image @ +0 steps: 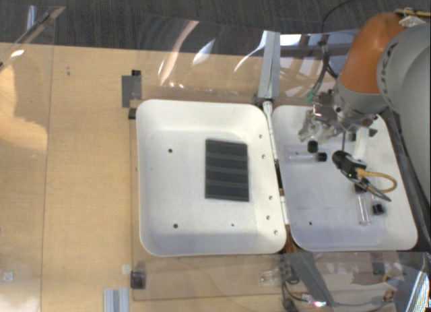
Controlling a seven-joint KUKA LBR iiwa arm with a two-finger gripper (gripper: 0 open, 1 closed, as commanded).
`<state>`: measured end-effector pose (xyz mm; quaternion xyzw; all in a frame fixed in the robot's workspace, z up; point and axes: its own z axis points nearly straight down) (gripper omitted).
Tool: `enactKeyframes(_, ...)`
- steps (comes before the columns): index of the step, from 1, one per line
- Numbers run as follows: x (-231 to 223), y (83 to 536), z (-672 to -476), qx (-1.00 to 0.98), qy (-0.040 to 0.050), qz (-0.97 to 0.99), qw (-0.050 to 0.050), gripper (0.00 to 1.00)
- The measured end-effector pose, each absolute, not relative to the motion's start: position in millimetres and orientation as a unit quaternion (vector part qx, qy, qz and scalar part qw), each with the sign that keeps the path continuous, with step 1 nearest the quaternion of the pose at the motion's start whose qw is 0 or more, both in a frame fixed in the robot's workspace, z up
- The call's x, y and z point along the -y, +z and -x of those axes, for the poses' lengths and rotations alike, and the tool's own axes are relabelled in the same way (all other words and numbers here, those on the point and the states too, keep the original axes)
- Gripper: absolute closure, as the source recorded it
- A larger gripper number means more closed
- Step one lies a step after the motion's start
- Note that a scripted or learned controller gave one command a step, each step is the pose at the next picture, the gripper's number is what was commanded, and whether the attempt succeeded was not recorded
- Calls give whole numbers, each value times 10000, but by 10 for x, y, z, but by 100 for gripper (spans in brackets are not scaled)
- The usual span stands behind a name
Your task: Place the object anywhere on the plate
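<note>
A dark grey ribbed plate [227, 169] lies flat in the middle of the left bin [155, 189]. My gripper [315, 134] hangs over the upper left part of the right bin [323, 226], under the grey and orange arm. Just below it a small clear rod with a black end [311, 158] lies on the bin floor. A second clear piece with a black tip [366, 209] lies lower right in the same bin. Whether either of them touches the gripper is unclear. The gripper stands well to the right of the plate, across the wall between the bins.
The two bins meet at a ridge [275, 169]. A metal post [269, 68] stands behind that ridge. Bare wooden bench [67, 169] spreads to the left of the bins.
</note>
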<state>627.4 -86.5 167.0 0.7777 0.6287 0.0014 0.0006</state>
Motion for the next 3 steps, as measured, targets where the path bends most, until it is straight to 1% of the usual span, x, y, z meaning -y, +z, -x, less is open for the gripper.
enactKeyframes(1,278,1853,-6506,-6417,19,-7669,13,100)
enactKeyframes(2,-463,1851,-5876,-7220,14,-6919,5,100)
enactKeyframes(3,-844,1840,-5215,-6208,4,-7840,-7,100)
